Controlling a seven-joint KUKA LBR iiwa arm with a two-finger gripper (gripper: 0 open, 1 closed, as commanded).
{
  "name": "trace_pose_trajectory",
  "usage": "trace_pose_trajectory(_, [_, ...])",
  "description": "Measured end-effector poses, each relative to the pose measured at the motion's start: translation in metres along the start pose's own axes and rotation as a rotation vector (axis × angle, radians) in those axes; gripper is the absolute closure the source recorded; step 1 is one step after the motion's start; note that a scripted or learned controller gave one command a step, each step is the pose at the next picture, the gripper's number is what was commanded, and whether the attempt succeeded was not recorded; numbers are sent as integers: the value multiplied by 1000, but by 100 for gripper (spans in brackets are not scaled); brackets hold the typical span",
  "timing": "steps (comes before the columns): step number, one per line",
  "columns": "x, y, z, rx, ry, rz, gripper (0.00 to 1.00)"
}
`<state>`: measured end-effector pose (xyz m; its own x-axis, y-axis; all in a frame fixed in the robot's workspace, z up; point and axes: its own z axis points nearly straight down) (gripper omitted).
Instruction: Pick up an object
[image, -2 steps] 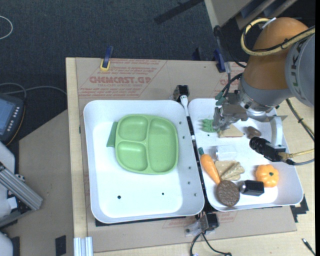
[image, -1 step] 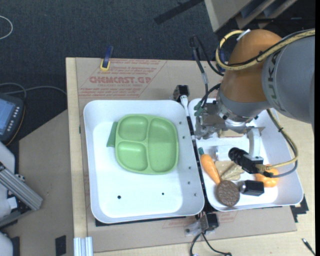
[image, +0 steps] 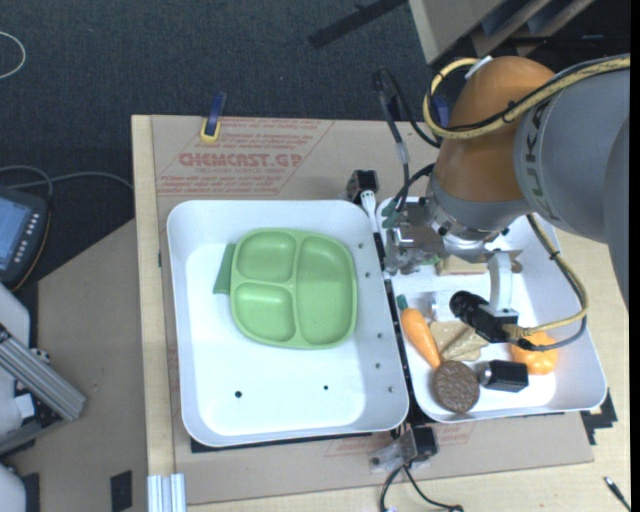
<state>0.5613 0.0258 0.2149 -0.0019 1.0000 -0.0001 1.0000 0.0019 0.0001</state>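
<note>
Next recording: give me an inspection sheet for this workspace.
Surface: brown board bearing a left bin and a right bin, both white.
Job's things: carrot, brown disc, tan wedge and orange piece, all in the right bin.
Clutter: green divided plate in the left bin; clamp on the board's far edge.
Grippers: gripper over the right bin's far left corner; no grasp visible.
Cables: black cables by the wrist; grey cable on the floor.
Surroundings: dark carpet; screen at left.
</note>
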Motion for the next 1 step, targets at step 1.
trace_pose_trajectory(1, [1,10,-10,-3,0,1,100])
